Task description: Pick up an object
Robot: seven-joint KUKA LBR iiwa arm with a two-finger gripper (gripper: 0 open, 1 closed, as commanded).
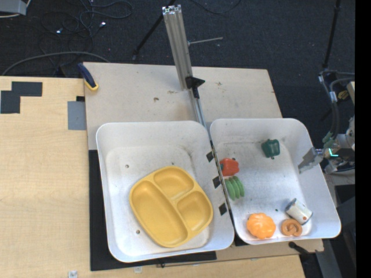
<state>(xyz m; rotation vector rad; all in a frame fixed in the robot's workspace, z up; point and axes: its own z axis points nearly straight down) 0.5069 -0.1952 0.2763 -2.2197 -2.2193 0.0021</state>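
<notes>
so the arm's parked off at the right edge, gripper hanging just outside the right bin by its rim, not over anything. Can't tell how it's set. Right bin has a green pepper, red thing, green ridged thing, orange, small cup, pretzel. Left bin holds a yellow divided plate

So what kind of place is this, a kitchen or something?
More likely a robotics lab or test bench. Two white bins sit side by side, holding a yellow plate and toy food such as an orange. Cables trail over the dark floor, and a metal post stands behind the bins.
</notes>
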